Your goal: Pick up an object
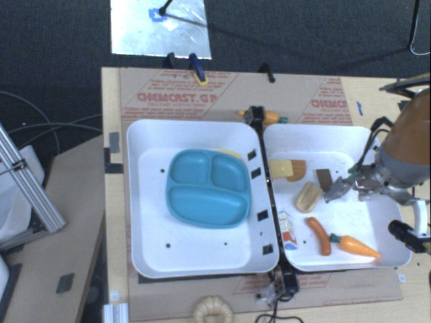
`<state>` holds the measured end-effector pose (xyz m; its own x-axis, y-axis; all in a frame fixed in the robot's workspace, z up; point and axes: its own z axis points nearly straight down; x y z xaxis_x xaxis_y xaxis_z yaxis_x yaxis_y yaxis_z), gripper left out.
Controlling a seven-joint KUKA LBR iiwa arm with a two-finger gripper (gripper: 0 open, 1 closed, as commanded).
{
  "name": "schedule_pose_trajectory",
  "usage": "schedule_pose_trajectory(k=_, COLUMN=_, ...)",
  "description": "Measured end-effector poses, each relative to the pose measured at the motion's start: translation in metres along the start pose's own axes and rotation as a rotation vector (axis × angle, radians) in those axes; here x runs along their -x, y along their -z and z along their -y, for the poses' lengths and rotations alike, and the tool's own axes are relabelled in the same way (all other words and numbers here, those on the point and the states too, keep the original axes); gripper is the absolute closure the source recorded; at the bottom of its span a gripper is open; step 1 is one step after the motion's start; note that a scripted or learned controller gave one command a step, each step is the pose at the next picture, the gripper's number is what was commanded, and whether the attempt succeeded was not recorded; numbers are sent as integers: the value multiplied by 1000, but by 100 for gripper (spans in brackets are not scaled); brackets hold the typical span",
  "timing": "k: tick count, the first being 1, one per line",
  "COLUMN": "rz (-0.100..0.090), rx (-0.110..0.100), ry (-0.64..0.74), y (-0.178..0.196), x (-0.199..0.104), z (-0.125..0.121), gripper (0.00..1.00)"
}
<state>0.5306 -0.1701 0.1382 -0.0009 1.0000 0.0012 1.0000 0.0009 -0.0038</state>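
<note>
A bench (316, 93) covered with brown printed cardboard carries two shallow white bins side by side, seen from above at a slant.

The left bin (145, 180) holds a blue divided plate (207, 187) with three compartments, lying flat near its centre. A pale yellow item (232, 154) peeks out from under the plate's edge at about 1 o'clock; what it is cannot be told.

The right bin (316, 140) holds several toy foods. Near its 10 o'clock corner lies a yellow cheese wedge (288, 169). Just below it, toward the bin's centre, sits a tan bread roll (308, 196), tilted. At 7 o'clock, against the bin's left wall, lies a small white packet with red print (287, 229). Along the 6 o'clock side rest a reddish sausage (320, 235) and, touching its right end, an orange carrot (357, 247) with a green top.

The grey arm (407, 147) reaches in from 3 o'clock, an orange-brown band above its wrist. Its hand (335, 189) hangs over the middle of the right bin, just right of the bread roll and apart from it. A dark brown block (324, 177) sits just beside the fingers (335, 191), at their 11 o'clock. Whether the hand is released or clenched cannot be told from this angle, and nothing shows between its fingers.

At 12 o'clock, beyond the bench, a shiny silver sheet (158, 19) lies on dark carpet.
</note>
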Motion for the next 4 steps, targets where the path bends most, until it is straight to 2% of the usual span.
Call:
schedule_pose_trajectory(k=1, rz=0, rx=0, ry=0, y=-53, x=-1, z=0, gripper=0)
schedule_pose_trajectory(k=2, rz=2, rx=7, ry=1, y=-39, x=0, z=-2, gripper=100)
schedule_pose_trajectory(k=3, rz=3, rx=10, ry=3, y=5, x=-2, z=-7, gripper=100)
schedule_pose_trajectory(k=4, rz=3, rx=11, ry=3, y=70, x=-2, z=-5, gripper=100)
